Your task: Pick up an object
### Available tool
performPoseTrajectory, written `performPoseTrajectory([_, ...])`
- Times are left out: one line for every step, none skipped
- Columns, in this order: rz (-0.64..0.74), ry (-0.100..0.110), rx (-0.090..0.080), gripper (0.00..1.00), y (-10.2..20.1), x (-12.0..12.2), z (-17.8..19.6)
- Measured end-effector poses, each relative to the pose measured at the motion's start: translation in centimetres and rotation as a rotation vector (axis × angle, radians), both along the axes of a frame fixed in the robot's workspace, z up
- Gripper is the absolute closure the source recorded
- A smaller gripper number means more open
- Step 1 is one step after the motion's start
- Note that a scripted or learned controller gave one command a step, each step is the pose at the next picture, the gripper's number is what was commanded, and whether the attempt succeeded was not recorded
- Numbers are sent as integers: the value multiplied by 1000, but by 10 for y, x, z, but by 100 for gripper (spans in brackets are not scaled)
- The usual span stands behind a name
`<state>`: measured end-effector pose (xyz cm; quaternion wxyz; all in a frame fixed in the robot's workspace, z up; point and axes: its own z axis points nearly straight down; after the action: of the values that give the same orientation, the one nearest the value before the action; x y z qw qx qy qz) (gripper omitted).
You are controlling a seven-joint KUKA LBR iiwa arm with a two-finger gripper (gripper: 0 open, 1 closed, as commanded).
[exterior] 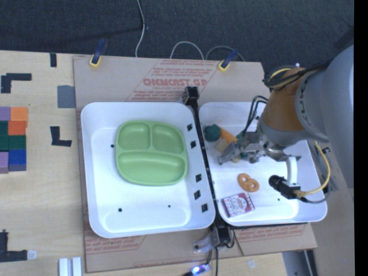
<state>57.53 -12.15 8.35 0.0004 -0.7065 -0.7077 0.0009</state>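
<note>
Lying just below tool: pretzel

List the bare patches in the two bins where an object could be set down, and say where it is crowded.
Left bin: a bare strip runs along the floor below the green plate. Right bin: crowded around the gripper, carrot, pretzel and packet.

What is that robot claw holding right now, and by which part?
It cannot be told. The gripper sits low in the right bin, beside the carrot, but nothing shows between its tips.
</note>
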Motion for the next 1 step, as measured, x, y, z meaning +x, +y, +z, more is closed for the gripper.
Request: performPoseTrajectory([1,-3,-2,100,0,1,12])
